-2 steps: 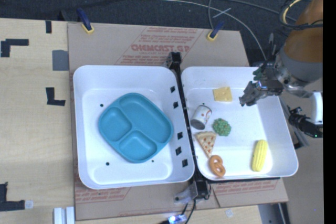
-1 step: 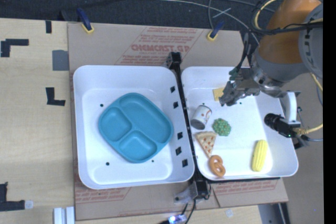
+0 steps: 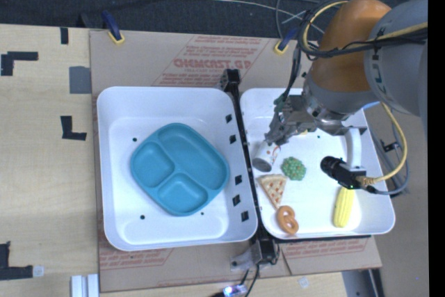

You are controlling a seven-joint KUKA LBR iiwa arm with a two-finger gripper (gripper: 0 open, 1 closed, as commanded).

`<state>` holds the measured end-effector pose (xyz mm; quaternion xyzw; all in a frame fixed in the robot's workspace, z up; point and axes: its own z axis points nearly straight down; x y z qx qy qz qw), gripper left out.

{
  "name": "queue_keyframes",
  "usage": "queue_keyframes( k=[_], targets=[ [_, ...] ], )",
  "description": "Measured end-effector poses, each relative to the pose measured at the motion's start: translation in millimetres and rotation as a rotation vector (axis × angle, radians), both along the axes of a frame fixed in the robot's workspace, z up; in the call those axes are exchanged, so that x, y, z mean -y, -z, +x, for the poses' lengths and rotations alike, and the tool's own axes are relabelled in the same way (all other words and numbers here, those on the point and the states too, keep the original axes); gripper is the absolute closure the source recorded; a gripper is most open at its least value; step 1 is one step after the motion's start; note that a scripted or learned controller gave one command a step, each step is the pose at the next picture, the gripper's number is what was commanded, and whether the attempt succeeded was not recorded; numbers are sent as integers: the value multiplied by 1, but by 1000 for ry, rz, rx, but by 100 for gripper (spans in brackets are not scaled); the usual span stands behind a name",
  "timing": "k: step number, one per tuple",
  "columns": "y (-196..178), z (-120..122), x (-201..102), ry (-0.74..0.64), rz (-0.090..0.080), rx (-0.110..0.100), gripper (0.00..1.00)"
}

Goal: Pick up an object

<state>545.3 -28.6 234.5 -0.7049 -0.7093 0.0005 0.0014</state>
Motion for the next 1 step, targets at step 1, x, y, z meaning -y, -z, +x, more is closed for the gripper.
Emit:
queue_keyframes(
  k=[1],
  targets=[
    [-7,2,-54,-1,0,1,100]
  ],
)
